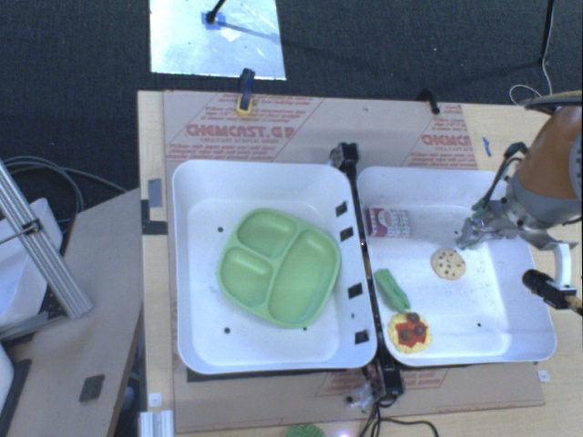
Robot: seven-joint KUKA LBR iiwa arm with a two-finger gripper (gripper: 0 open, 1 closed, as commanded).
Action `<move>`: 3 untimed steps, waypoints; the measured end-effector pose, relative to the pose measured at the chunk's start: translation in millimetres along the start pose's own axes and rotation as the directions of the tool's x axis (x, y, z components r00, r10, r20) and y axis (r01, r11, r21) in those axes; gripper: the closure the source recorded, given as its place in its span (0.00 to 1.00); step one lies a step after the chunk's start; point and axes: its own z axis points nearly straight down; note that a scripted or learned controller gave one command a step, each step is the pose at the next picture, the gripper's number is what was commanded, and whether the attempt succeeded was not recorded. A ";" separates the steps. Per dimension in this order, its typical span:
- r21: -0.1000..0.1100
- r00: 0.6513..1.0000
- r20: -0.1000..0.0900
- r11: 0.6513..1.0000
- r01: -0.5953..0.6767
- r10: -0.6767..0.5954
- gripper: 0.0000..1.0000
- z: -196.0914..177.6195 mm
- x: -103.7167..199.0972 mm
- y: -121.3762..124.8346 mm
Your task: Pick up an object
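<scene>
The right bin [510, 335] holds a round tan cookie [447, 264] with dark chips, a small pink and white carton [387, 221], a green pod-shaped toy [393, 289] and a yellow toy with red topping [410, 331]. My gripper [468, 236] hangs low in the right bin, just up and to the right of the cookie. Its tip is close to the cookie, and I cannot see whether it touches it. Nothing visibly sits in the gripper. The arm's orange band [557, 153] is at the right edge of the view.
The left bin [196, 244] holds a green divided plate [278, 267]. A black divider with clips [357, 244] runs between the two bins. The carton lies against the right bin's far left wall. The pod and the yellow toy lie near the divider.
</scene>
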 end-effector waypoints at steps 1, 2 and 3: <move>0.001 1.000 -0.001 1.000 0.000 0.000 0.00 0.8 0.2 -0.4; 0.014 1.000 -0.006 1.000 -0.003 0.003 0.00 14.2 30.1 -65.4; 0.001 1.000 -0.002 1.000 0.005 -0.005 0.00 12.3 31.9 13.5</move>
